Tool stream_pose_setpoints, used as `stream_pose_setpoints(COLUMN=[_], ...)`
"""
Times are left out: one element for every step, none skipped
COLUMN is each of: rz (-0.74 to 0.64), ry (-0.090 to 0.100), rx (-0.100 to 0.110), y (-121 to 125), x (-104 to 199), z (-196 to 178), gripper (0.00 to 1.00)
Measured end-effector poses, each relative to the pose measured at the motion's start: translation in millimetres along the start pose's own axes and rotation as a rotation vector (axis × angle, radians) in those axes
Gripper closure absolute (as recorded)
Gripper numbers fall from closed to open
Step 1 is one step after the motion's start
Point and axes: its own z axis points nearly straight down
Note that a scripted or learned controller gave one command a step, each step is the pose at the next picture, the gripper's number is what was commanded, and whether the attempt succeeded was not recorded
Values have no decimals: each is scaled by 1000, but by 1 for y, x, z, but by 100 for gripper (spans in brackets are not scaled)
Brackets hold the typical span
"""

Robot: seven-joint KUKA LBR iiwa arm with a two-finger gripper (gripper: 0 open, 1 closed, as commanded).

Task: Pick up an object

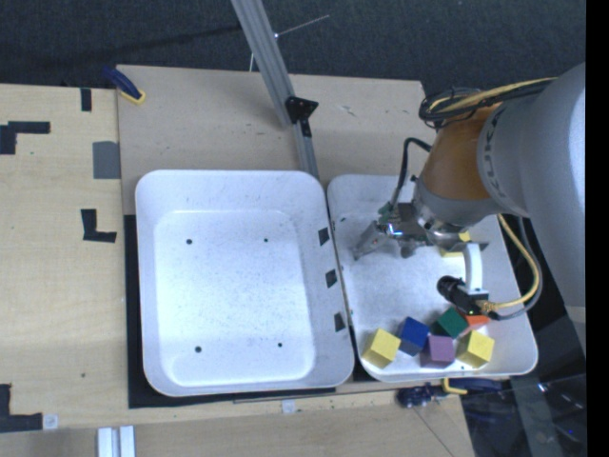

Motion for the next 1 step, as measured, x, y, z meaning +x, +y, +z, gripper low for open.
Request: stream_pose_setpoints(rz=[0], ry=[-1], rx=[-2], y=[-1], x=[0], z=[19], gripper=[0])
